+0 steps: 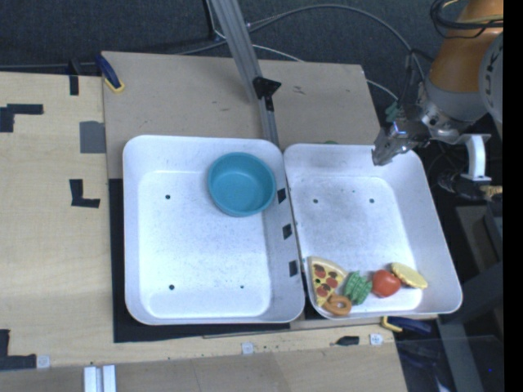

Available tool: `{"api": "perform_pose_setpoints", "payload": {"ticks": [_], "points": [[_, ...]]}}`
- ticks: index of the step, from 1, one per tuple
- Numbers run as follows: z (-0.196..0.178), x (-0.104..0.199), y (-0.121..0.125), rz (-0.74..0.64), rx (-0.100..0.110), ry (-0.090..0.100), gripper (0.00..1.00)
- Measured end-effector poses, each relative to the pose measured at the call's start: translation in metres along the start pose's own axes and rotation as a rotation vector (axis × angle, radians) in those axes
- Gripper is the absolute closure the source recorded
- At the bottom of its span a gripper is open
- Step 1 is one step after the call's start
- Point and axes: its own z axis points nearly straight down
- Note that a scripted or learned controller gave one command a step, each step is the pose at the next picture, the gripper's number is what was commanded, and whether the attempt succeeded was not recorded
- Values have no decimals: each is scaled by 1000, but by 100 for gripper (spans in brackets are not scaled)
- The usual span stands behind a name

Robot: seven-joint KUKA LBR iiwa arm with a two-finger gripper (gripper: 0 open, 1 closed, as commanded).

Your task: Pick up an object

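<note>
2 shallow white bins sit side by side on the bench. The left bin (155, 243) holds a blue bowl (240, 184), upright, near its far right corner, close to the wall shared with the other bin.

The right bin (368, 219) carries a small cluster of toy food along its near edge. From left to right: a pizza slice (325, 275) with red dots, lying flat against the near left corner; a small orange-brown ring-shaped piece (338, 305) just below it, touching or nearly touching the slice; a green leafy vegetable piece (356, 286) beside the slice; a red tomato (386, 282) next to the green piece; and a yellow piece (409, 275), perhaps a banana or a chip, touching the tomato on its right. The 5 items lie close together.

The grey arm (466, 64) with its orange band comes in from the right. Its gripper (386, 152) hangs over the far right corner of the right bin, at the rim, well apart from the toy food cluster at the near edge. Nothing shows between its fingers. Whether they are apart or together cannot be told, since the tip is small and dark against the bin wall.

A grey metal bar (241, 47) runs slantwise from the top of the view down to the gap between the 2 bins.
</note>
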Motion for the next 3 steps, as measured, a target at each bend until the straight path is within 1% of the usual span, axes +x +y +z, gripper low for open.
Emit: {"api": "perform_pose_setpoints", "payload": {"ticks": [1, 2, 3], "points": [[0, 51, -27, -3, 3, 1, 100], [11, 103, -40, -4, 4, 1, 100], [18, 157, -62, -4, 4, 2, 100]]}}
